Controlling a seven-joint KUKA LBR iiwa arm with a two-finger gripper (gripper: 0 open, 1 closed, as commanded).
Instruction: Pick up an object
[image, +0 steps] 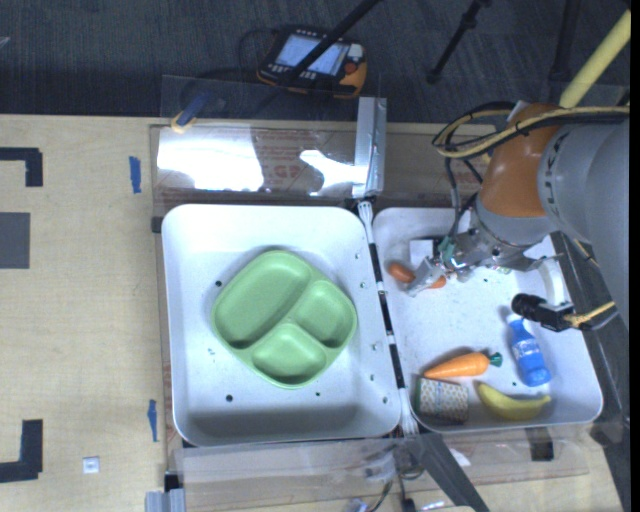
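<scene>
arm: we see the gripper (432, 270) low in the right bin (590, 395), at its upper-left area.
fingers: we cannot tell, released or clenched; too small.
target: small orange piece (401, 271) just beside the gripper, near the bin wall.
others: carrot (459, 366), banana (511, 402), blue bottle (527, 352) well apart, at bin's near edge.
risk: we judge wall proximity may cause a missed grasp or nudge.

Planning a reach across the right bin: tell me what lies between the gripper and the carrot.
In the camera view, the stretch from the gripper down to the carrot is bare white floor of the right bin.
</scene>
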